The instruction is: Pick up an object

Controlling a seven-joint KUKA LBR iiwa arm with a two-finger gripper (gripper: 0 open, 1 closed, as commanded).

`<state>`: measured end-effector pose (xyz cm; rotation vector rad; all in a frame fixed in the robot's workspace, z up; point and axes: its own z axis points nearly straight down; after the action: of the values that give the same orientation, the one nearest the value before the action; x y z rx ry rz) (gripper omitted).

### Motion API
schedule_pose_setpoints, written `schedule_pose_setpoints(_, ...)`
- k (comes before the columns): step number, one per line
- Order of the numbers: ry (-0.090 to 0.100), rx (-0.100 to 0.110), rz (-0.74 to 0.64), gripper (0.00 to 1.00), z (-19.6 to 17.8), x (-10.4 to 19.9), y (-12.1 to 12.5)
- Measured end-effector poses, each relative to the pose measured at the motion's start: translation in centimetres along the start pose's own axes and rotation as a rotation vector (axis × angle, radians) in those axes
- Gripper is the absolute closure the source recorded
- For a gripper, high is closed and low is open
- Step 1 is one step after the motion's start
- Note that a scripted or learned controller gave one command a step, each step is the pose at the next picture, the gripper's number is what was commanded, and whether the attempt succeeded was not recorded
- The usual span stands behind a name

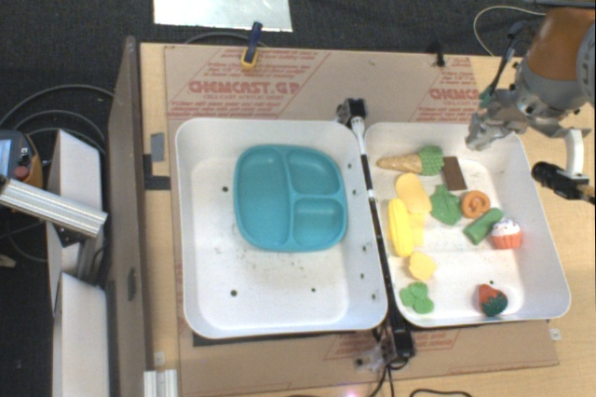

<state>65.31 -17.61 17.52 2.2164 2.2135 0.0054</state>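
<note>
**Arm:** Claw first: my two-finger gripper [481, 136] hangs over the far corner of the right-hand shallow white plastic bin [549, 269], just inside its rim. Whether it is apart or together I cannot tell; it reads as a grey blur from up there. Nothing shows beneath it.

**Operator:** So which step is this?

**Arm:** The approach, I judge. No object is picked yet. All the candidates lie nearer the camera than my claw and toward the divider between the bins.

**Operator:** What is closest?

**Arm:** A small brown rectangular block [453, 172], just below and beside my claw. Touching it is a green leafy toy vegetable [445, 205], and beyond that a tan toy ice-cream cone with a green top [412, 162]. An orange round toy piece [476, 202] and a pink-and-white toy cupcake [506, 235] sit further down from me.

**Operator:** And the other bin?

**Arm:** Well apart from me, holding a teal plastic divided plate [290, 198]. Not a sensible target.

**Operator:** What does the next move need?

**Arm:** Choose one piece, centre over it, then descend. The brown block is crowded by its neighbours, so I would probably catch two things. The cupcake stands freer and looks the easier grab.
</note>
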Motion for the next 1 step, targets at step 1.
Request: schedule_pose_setpoints(1,0.002,0.005,-0.004,0.00,0.40,0.34,-0.11)
